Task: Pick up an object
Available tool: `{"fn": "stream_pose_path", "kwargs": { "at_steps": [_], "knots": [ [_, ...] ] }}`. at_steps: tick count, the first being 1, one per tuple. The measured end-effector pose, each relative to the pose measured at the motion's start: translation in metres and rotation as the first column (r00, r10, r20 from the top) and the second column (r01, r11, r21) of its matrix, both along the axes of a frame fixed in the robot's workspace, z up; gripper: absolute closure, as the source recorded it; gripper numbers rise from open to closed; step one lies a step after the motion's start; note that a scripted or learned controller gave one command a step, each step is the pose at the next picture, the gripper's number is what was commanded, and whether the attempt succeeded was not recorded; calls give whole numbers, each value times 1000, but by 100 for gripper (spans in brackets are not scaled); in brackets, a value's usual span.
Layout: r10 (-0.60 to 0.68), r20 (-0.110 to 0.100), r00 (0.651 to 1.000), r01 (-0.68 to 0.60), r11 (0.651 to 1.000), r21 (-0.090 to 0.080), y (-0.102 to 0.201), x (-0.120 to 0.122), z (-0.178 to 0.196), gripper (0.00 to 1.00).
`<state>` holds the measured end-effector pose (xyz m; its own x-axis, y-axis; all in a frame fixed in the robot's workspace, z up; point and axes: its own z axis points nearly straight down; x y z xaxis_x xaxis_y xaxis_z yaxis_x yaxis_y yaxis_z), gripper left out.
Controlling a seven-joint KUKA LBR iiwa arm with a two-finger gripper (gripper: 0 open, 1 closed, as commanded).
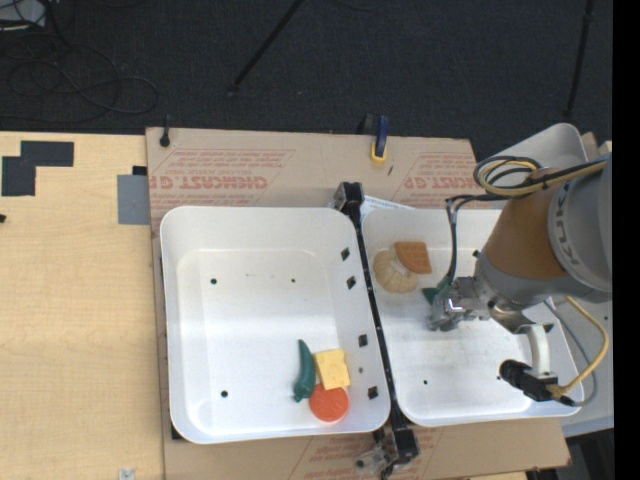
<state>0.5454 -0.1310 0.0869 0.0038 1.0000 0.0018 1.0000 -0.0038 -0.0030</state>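
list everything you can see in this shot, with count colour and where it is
left bin: 1, white, left half of the bench
right bin: 1, white, beside the left bin
green piece: 1, green, curved, left bin, near front right corner
yellow block: 1, yellow, left bin, touching the green piece's right side
orange-red round object: 1, orange-red, left bin, just in front of the yellow block
tan round object: 1, pale tan, right bin, back left area
orange-brown piece: 1, orange-brown, right bin, overlapping the tan round object
clamp: 1, blue and yellow, back edge of the cardboard
arm: 1, grey with orange band, over the right bin
gripper: 1, metallic, low over the right bin, right of the tan round object
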Motion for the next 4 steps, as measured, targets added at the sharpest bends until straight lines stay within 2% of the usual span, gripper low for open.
{"fn": "stream_pose_path", "kwargs": {
  "at_steps": [1,2,3,4],
  "knots": [
    [2,6,1000,-2,1000,-7,-80,55,2,100],
    [0,-1,1000,0,1000,-1,-63,34,1,100],
    [3,2,1000,-3,1000,-1,-73,-8,2,100],
    [4,4,1000,-4,1000,-1,-76,-40,2,100]
  ]
}}
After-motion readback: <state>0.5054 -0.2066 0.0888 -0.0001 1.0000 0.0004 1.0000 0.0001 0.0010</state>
